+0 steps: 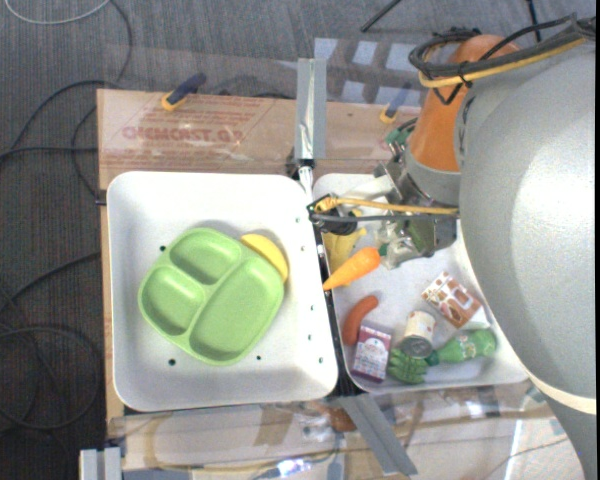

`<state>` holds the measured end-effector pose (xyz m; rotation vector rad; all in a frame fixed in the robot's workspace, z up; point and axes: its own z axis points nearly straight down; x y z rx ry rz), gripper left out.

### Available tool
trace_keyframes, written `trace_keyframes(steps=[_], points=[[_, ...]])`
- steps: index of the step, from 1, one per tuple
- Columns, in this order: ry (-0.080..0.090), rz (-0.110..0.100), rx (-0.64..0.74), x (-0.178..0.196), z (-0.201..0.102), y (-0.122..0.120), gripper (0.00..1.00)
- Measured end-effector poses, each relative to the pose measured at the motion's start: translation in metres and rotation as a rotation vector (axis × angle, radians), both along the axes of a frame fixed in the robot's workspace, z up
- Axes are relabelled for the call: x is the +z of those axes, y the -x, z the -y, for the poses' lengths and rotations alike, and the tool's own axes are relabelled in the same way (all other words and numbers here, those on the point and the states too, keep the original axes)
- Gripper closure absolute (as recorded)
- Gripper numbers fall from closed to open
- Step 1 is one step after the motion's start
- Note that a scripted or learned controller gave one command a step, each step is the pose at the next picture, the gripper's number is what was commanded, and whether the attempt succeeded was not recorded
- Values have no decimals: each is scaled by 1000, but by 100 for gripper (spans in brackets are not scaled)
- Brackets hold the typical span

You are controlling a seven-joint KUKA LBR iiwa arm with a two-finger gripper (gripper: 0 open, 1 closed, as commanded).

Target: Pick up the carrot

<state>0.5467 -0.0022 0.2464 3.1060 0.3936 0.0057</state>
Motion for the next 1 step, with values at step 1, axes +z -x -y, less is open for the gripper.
trace_keyframes(steps=[1], points=[[-7, -21, 299, -57, 22, -50, 100]])
